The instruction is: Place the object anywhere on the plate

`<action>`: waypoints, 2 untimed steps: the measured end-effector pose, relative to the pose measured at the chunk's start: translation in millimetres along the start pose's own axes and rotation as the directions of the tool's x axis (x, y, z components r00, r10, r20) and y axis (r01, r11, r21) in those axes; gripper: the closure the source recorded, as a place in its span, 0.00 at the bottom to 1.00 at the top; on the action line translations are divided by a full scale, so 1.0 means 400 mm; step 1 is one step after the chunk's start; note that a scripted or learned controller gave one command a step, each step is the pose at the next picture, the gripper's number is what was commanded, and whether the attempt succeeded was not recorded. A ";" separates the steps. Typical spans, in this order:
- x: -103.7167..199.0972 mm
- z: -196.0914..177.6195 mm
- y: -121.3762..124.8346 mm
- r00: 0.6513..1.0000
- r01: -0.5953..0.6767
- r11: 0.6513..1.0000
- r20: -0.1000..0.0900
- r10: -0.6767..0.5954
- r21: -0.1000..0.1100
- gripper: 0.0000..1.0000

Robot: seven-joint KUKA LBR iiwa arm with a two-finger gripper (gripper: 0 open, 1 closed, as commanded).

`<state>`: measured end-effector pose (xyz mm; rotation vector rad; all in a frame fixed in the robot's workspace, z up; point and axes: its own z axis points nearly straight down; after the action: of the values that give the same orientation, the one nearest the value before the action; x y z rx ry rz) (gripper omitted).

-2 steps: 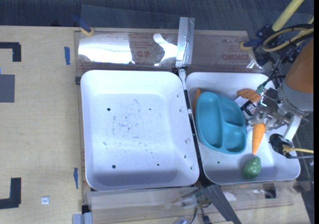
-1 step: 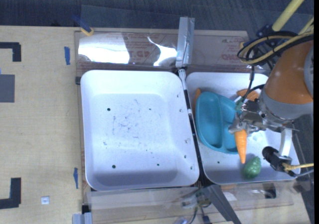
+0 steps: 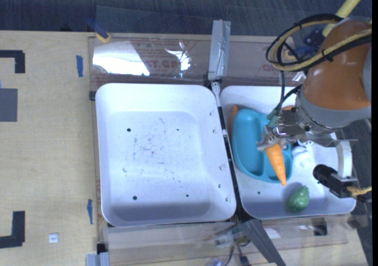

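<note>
A blue plate (image 3: 248, 140) lies in the left part of the right bin (image 3: 331, 203). My gripper (image 3: 273, 142) hangs over the plate's right side and is shut on the thick end of an orange carrot (image 3: 277, 164). The carrot points down toward the view's bottom, and its tip crosses the plate's right rim. The arm's orange band and grey wrist cover the bin's upper right.
A green, knobbly object (image 3: 298, 198) lies in the right bin near its front edge. A small orange piece (image 3: 234, 109) peeks out behind the plate's far rim. A white item (image 3: 302, 156) sits right of the carrot. The left bin (image 3: 159, 146) adjoins at the left.
</note>
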<state>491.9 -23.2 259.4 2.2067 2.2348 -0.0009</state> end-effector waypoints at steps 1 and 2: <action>0.188 0.069 -0.027 0.994 0.111 0.994 -0.001 -0.111 0.006 1.00; 0.355 0.139 -0.028 0.920 0.393 0.920 -0.003 -0.393 0.007 1.00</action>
<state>479.1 118.7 203.5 1.7169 2.6368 -0.0075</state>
